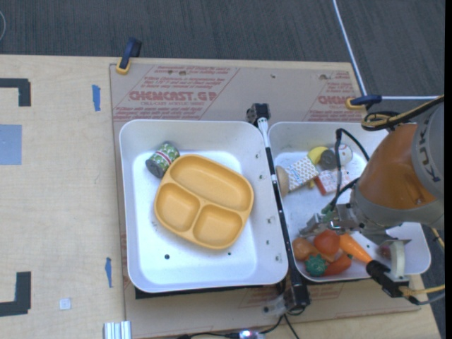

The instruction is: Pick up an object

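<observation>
Arm reaches in from the right over the right bin. Pincer sits low at the near end of that bin, right above a cluster of toy food. Spread or pressed together: cannot tell from this angle. Nothing visibly pinched.

Cluster under and beside the pincer:
- round orange-red piece, just below the pincer and closest to it
- carrot, touching the round piece on its right, lying at a slant
- small orange piece to its left, against the bin wall
- green piece and red piece at the near rim

Far end of the right bin, well apart from the pincer: yellow piece, patterned white box, cream-coloured piece, small red-and-white item.

Left bin: yellow divided plate lying flat at centre, green can on its side, touching the plate's far left edge.

Both bins rest on printed cardboard on the table.
</observation>
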You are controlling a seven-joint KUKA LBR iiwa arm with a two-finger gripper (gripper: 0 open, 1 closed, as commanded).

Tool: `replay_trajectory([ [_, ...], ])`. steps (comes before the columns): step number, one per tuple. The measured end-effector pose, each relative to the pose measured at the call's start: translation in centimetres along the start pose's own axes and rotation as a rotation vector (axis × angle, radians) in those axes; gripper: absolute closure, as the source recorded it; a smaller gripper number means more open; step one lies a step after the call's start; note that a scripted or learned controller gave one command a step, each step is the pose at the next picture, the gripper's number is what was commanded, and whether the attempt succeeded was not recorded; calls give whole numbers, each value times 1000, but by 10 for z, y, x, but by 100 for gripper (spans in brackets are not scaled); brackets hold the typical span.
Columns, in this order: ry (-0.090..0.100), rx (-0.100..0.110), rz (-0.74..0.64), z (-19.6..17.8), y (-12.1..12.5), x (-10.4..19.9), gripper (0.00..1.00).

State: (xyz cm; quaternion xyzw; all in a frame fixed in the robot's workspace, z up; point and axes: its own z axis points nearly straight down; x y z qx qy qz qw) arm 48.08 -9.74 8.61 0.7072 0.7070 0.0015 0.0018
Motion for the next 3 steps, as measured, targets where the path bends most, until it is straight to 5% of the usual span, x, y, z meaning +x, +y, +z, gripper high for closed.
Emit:
replay_trajectory([
  [1,-1,-5,0,-11,2,0,100],
  [2,2,3,-2,-99,71,65,100],
  [3,0,6,0,-99,-1,23,100],
])
